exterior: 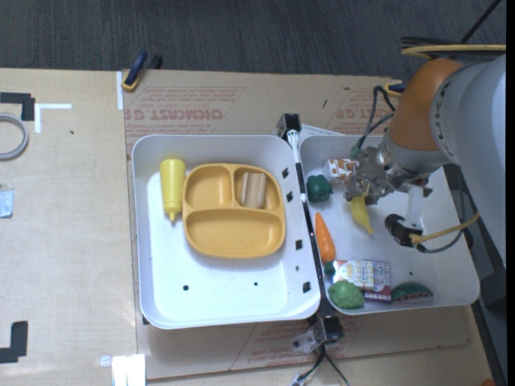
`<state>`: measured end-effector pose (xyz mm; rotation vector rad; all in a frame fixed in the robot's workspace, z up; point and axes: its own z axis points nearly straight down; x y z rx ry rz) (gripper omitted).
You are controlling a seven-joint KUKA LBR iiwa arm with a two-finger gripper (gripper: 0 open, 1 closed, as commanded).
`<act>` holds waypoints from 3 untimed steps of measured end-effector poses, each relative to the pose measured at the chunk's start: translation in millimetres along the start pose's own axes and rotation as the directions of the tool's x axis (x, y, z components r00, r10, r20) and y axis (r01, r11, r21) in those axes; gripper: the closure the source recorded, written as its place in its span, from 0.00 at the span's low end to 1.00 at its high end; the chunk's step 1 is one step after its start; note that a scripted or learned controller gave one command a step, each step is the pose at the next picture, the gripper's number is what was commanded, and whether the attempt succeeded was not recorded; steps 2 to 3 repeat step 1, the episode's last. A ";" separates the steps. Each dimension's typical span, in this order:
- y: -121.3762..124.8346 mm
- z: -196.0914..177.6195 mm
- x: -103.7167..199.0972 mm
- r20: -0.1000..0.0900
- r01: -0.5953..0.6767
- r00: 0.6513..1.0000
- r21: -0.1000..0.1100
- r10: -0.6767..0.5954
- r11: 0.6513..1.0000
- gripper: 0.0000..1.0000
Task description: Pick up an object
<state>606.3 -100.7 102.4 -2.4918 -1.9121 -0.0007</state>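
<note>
Yellow banana (361,214) in right bin (451,292)

Not much I can actually read from my end. The cardboard sheet (209,107) under the bins has red print along its far edge, but it's upside down and mirrored from this camera, so I can't make out a word. The small carton (366,276) in the right bin (451,280) has colourful printing, too tiny to read. Same for the little packet (342,168).

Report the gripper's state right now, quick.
Gripper: low in the right bin, right at the top of the banana; open or shut cannot be told, and no grasp is visible.
</note>
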 end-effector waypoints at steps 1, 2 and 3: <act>-116.6 -127.3 19.2 0.001 0.246 0.969 -0.001 -0.246 0.969 1.00; -116.6 -127.3 19.2 0.001 0.246 0.969 -0.001 -0.246 0.969 1.00; -116.6 -127.3 19.2 0.001 0.246 0.969 -0.001 -0.246 0.969 1.00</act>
